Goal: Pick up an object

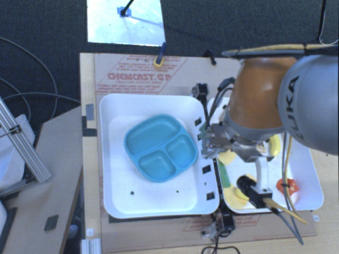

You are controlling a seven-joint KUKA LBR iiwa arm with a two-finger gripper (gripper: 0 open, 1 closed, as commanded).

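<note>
Hand low over right bin, among yellow pieces; grip state cannot be told, arm hides it. Nothing visibly lifted; pick judged pending. Blue tray sits in left bin.

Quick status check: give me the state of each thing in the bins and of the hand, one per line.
Blue divided tray: lying flat in the left bin, right way up.
Yellow pieces: in the right bin, partly under the arm.
Orange piece: resting in the right bin.
Hand: low over the right bin's left edge.
</note>
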